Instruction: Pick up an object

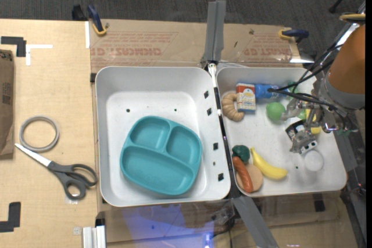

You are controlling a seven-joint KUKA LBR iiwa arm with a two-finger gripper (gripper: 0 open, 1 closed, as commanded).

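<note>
Right now the claw (300, 137) hangs low over the right bin (331, 183), near that bin's right side. I cannot tell if it is open or closed, since wires and small metal parts crowd around it. Nothing can be seen gripped in it. The arm (349, 69) comes in from the right, with its orange band up near the edge.

Just below the claw sits a small pale round thing (314, 162), on the bin floor. Just to the left of the claw is a green ball (275, 111). A blue thing (266, 90) lies above the ball, partly under the wires.

Farther left in the same bin stands a little box (246, 97) with orange and white on it. A tan curved toy like a croissant (232, 107) touches the box on its left side. Lower down lies a yellow banana (267, 164). Next to it, near the bin's left wall, is a red and orange toy with a green top (245, 171), like a carrot or a pepper.

The left bin (113, 90) holds a teal plate (161, 154) with three parts.

Out on the bench, well to the left of both bins, lie a roll of tape (39, 133) and a pair of scissors (61, 170) with grey handles. The scissors are just below the tape.
</note>
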